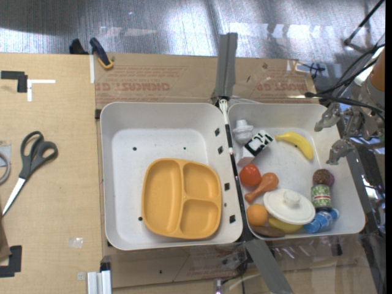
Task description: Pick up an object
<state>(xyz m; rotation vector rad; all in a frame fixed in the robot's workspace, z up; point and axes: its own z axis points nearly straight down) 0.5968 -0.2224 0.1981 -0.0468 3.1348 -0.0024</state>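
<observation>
Two shallow white bins sit side by side on the bench. The left bin (116, 164) holds a yellow compartment tray (182, 198) with three sections, lying flat toward the bin's near right corner.

The right bin (343, 225) holds the pickable objects. A yellow banana (296, 143) lies near the far edge, right of centre. A small black-and-white item (258, 142) sits just left of it, with a pale grey item (243, 128) in the far left corner. Along the left wall lies an orange-red ball (250, 175), with an orange drumstick-shaped toy (263, 185) just beside it. A white lidded pot (288, 206) stands near the near edge, resting over a yellow piece; an orange fruit (257, 214) touches its left side. A small can with a green label (321, 196) stands upright near the right wall, a dark red round object (323, 177) just behind it. A blue crumpled item (320, 220) lies in the near right corner.

The end effector (335, 135) hangs over the right wall of the right bin, toward the far right corner, apart from all objects. Two metal fingers show, separated, with nothing between them. The arm's orange band (380, 72) shows at the view's right edge.

On the bare bench left of the bins lie scissors (29, 159) with grey handles. A black-and-yellow clamp (101, 52) sits at the far edge.
</observation>
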